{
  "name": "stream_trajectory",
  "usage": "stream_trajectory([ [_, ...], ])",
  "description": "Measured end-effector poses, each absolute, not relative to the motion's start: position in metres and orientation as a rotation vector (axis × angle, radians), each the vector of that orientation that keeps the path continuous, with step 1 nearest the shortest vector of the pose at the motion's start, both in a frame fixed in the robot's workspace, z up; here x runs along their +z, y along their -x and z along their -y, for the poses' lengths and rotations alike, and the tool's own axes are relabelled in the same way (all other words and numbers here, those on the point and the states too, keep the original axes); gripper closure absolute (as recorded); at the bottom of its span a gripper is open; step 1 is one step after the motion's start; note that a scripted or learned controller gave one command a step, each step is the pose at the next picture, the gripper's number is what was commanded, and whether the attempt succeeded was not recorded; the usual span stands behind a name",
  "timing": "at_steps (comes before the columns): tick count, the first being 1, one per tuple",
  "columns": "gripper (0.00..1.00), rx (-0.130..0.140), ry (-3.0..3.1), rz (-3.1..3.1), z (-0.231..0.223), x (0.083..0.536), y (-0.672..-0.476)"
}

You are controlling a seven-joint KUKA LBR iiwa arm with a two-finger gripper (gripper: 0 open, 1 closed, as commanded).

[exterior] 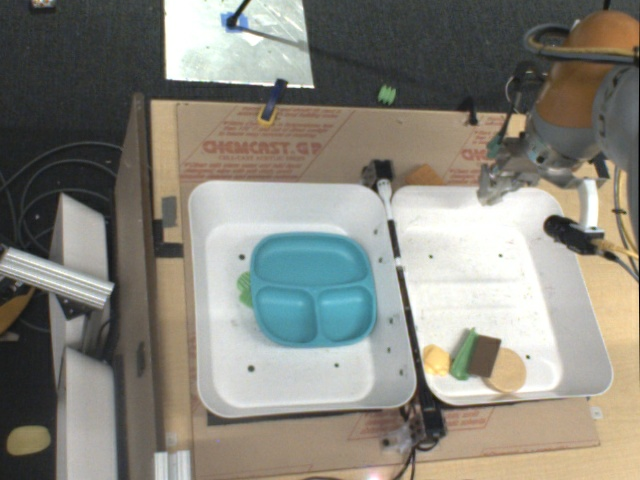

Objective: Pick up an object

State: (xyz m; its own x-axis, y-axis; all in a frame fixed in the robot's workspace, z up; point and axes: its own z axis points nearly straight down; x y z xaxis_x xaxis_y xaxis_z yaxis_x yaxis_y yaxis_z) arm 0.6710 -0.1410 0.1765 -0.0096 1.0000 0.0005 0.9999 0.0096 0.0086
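The arm (585, 78) reaches in from the right and its gripper (495, 186) hangs over the far edge of the right bin (480, 268), up by the back rim. I can't tell whether the fingers are open or closed from here; they read as a small grey clump, and nothing shows between them.

The things it could pick sit well away from it, bunched at the near edge of the same bin: a green stick (464, 354) leaning across a brown block (485, 355), a tan disc (506, 371) under them, and a small yellow lump (435, 360) just beside. They touch or overlap one another. In the left bin (220, 268) a blue divided tray (312, 288) lies flat, with a bit of something green (244, 288) poking out at its left side.

To my eye this is the start of the job: nothing lifted, the gripper not yet over a target. The next move looks like a reach toward the near edge of the bin and a descent onto one piece of that cluster. The crowding is the awkward part, since the fingers could nudge the neighbours or close on two things at once
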Motion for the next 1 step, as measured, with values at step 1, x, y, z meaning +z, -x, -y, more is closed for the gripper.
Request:
stream_trajectory([
  [1, 0.00, 0.004, -2.215, -2.224, 0.1452, 0.1715, -0.6694],
])
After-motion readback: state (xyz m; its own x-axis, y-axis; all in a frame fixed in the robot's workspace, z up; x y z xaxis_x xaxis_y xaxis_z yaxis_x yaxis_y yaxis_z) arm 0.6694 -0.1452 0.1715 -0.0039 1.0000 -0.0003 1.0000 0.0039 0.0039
